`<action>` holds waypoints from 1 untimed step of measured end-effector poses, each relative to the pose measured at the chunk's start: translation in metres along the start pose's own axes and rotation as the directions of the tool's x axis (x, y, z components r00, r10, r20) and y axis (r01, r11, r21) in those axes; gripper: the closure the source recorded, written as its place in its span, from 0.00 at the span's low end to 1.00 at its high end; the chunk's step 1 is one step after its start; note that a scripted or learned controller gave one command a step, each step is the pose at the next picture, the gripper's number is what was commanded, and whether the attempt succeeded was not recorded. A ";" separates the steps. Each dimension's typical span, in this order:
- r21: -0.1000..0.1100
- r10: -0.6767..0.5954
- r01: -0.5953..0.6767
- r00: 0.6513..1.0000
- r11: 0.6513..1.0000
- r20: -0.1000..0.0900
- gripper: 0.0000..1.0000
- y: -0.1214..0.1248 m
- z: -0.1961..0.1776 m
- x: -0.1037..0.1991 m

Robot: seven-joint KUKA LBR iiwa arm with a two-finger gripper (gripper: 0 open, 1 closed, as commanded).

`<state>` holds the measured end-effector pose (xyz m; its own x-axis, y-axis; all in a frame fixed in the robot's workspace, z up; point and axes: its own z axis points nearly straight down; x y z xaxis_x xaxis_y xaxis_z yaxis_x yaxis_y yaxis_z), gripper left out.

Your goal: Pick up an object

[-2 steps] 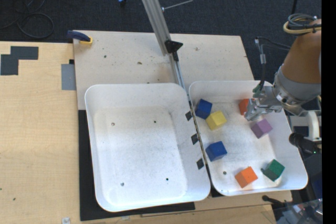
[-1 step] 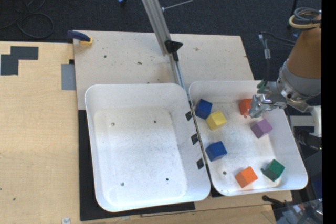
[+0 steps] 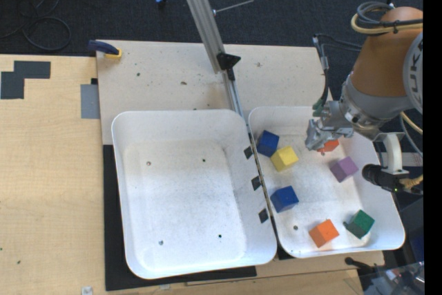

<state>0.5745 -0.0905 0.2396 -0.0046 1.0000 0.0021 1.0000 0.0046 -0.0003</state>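
Note:
The right bin (image 3: 311, 184) holds several small blocks. Two blue cubes (image 3: 268, 143) (image 3: 284, 198) and a yellow cube (image 3: 284, 158) lie along its left side. A purple block (image 3: 343, 168) lies to the right, with an orange block (image 3: 323, 232) and a green block (image 3: 360, 223) near the front edge. My gripper (image 3: 320, 136) hangs low over the back of this bin. A red block (image 3: 331, 145) shows partly right under its tip, and I cannot tell whether the block is gripped or only lies beneath it.
The left bin (image 3: 138, 122) stands beside the right one, with black clips (image 3: 254, 182) along the shared wall. A slanted aluminium bar (image 3: 204, 14) rises behind the bins. A blue and yellow clamp (image 3: 105, 48) sits at the bench's back left corner.

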 end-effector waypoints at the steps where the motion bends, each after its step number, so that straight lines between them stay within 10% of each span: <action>1: 0.001 0.000 0.000 1.000 1.000 0.000 1.00 0.012 -0.005 0.049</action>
<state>0.5859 -0.0415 0.2452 -0.0045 1.0000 0.0021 1.0000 0.0045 -0.0013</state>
